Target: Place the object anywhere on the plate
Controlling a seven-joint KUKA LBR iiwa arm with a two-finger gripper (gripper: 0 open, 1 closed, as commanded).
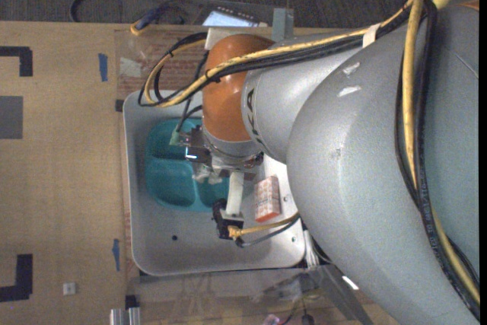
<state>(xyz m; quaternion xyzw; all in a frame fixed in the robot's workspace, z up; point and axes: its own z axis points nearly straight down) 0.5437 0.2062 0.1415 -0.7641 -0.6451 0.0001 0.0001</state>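
Pincer (204, 173) hangs low over the right part of the plate (169, 164), under the orange wrist band. Whether it is apart or together I cannot tell, since the wrist hides its tip.

The plate is teal and divided, and sits in the left half of the bin (152, 255). The likely object, a small box (266, 198), lies on the bin floor right of the plate. It is apart from the plate and just beside the arm.

The main risk, as I judge it, is an empty trip: the pincer is over the plate while the box lies off it, so a release here may put nothing down.

A fresh grasp has its own risks. The box lies flat and close under the bulky wrist, so a slightly off descent could nudge it right toward the bin wall or pinch only a corner. A low pass could also catch the plate's rim and shove it left.
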